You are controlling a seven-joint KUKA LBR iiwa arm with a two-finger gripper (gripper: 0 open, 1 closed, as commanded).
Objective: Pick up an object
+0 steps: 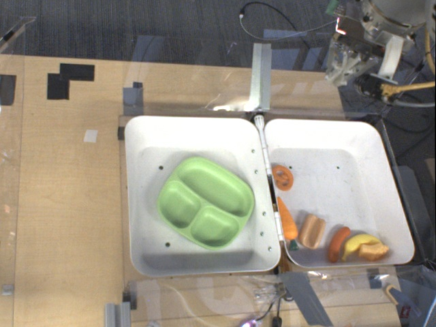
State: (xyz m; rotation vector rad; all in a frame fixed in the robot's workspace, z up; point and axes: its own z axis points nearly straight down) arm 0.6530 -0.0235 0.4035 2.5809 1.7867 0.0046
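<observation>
Light wood makes up the bench (61, 203) you see, with two black marks near its far left edge. You have two white bins side by side. The left bin (143, 148) holds one green plate (206, 201) split into three parts, lying flat in the middle.

The right bin (354, 148) holds the small toy foods, all along its near and left sides. Count them with me. One round orange slice (282, 177) lies by the left wall. One carrot (287, 220) lies just below it, its long side running near to far, with the thin tip pointing away from you. One tan bread roll (313, 231) sits just right of the carrot. One red-orange pepper (338, 243) leans beside that. One yellow banana (359, 244) touches the pepper, and one tan lump (374, 251) lies against the banana in the near right corner. You can read no words on any of them.

The gripper (347, 63) hangs past the far edge of the right bin, well apart from the food. You cannot tell how its tips stand, and nothing shows in it.
</observation>
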